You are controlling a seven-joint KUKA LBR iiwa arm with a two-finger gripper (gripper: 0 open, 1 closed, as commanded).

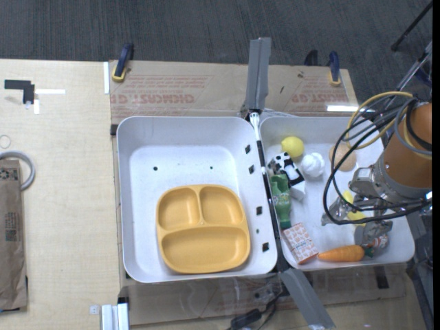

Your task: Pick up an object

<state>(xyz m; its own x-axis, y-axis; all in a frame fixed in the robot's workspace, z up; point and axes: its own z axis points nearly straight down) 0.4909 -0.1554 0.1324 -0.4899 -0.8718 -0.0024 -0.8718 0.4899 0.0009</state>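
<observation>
Two shallow white bins are set side by side on a bench, and the left bin [130,184] holds a yellow divided plate [203,227] lying flat toward its near side, with two small compartments on the far side and one long compartment on the near side. The right bin [402,253] is crowded with small objects. A yellow lemon-shaped ball [292,146] is seen at its far left, with a white rounded object [313,164] just beside it on the right. A black-and-white toy [284,168] lies nearer than the ball, and a green packet [280,194] lies along the left wall, touching or nearly touching the toy. A red-and-white patterned box [299,243] is placed at the near left corner, and an orange carrot [342,254] lies on its side along the near wall, just beside the box. The arm [409,153], with its orange band, is reaching in from the right over the right bin, looped by black and yellow cables. The gripper [352,208] is lowered into the right part of that bin, near a small yellow object [355,214] that is partly hidden by it. Whether the jaws are released or clenched cannot be told, since they are masked by the wrist and cables. A brown paper bag [10,239] lies at the far left of the bench.
</observation>
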